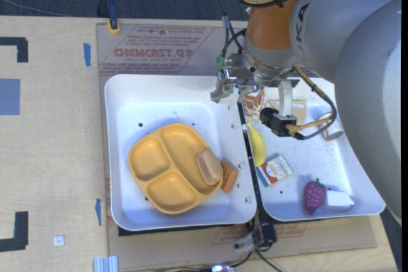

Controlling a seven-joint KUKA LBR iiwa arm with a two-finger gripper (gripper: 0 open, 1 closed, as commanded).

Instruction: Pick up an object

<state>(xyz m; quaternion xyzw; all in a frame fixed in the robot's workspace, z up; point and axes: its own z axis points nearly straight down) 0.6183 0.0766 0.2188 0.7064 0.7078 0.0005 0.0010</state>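
The end effector (pixel 255 100) hangs low over the far end of the divide between the two white bins, its wrist hardware and cables crowding around it; whether it is open or closed cannot be told, and nothing can be seen gripped in it; a small brown-and-white carton (pixel 254 100) sits right at it, partly hidden by the hardware. Just nearer the camera than the end effector lies a banana (pixel 257 142) in the right bin (pixel 360 191), along the divide; nearer still rest a small red-and-white packet (pixel 275 170), then a bunch of purple grapes (pixel 313 195) touching a white block (pixel 338 200). To the end effector's left, in the left bin (pixel 121 137), lies a yellow divided tray (pixel 167 169) with a tan oval piece (pixel 208 165) on its edge and an orange wedge (pixel 228 176) beside it; both bins stand on the tabletop (pixel 44 150).
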